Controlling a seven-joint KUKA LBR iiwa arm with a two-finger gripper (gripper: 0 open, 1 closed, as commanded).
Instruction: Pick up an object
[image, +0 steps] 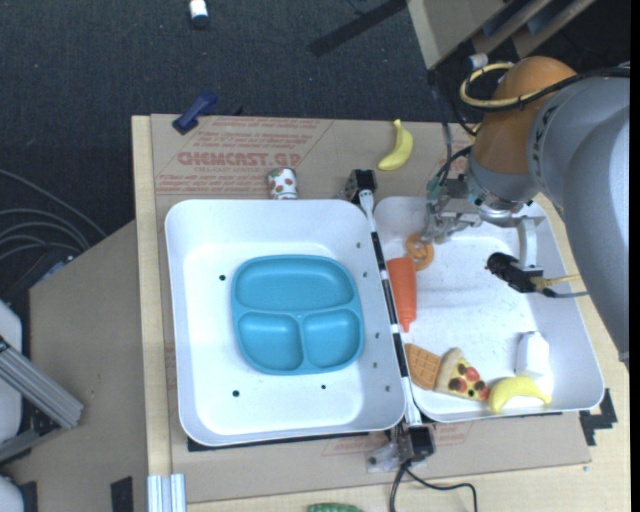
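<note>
Reaching in over the right bin (560, 330), the arm (560, 130) hung its gripper (438, 228) near the far left corner; its grip could not be judged. The carrot (402, 290) lay along the left wall, lengthwise, tip toward the near edge. A small orange piece (420, 253) sat just below the gripper.
</note>
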